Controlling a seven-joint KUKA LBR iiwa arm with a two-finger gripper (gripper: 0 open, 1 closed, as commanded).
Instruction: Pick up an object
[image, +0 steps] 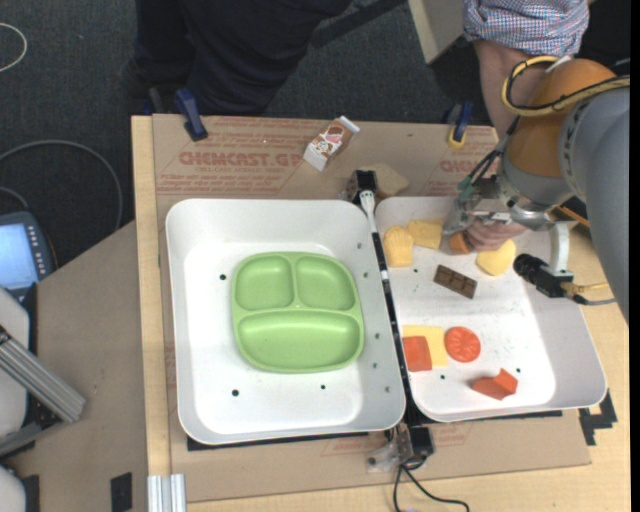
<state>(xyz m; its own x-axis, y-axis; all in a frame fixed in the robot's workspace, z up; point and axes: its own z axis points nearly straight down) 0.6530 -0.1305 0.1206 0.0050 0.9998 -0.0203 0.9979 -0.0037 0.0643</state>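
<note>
Gripper (470, 232) low in right white bin (560, 340), beside yellow toy pieces (497, 260) | grip state: cannot tell | green 3-section plate (296, 310) in left white bin (200, 300)

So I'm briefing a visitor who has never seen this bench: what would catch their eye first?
Probably the green divided plate, alone in the left bin. Next, the grey arm's gripper lowered into the far end of the right bin, among small toy foods like the round red slice.
</note>
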